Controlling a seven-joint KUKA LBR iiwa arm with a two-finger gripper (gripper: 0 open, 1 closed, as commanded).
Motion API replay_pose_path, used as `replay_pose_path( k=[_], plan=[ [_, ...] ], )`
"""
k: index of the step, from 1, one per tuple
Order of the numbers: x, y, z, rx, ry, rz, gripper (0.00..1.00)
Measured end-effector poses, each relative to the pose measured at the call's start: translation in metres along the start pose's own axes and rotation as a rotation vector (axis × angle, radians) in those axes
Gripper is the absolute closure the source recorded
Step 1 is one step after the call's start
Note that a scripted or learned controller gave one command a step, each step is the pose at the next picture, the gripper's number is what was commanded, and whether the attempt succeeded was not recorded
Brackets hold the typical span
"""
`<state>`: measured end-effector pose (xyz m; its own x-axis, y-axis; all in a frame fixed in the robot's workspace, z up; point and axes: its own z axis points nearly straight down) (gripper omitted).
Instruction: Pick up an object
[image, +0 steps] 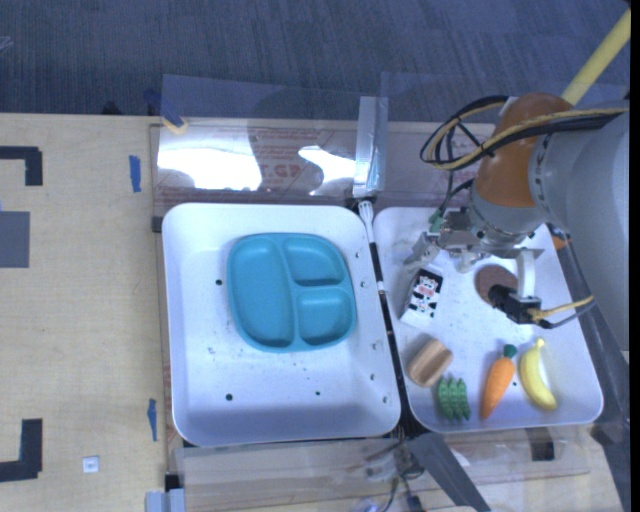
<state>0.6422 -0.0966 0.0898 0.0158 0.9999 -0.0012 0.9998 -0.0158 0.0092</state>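
Looming at upper right, the gripper (470, 245) is hovering above the milk carton (425, 296); I cannot tell its state. Centring first is advisable.

Cut off by the right edge: most of the grey arm (585, 190). Half hidden under the wrist: a brown round thing (494, 281) in the right bin (580, 405). Too small to read: the print on the white card (424, 296). Impossible to tell how the claw (470, 245) stands.
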Motion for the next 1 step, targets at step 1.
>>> replay_pose_path(
  k=[1],
  plan=[
    [0.0008, 0.0011, -0.0109, -0.002, 0.000, -0.002, 1.00]
  ],
)
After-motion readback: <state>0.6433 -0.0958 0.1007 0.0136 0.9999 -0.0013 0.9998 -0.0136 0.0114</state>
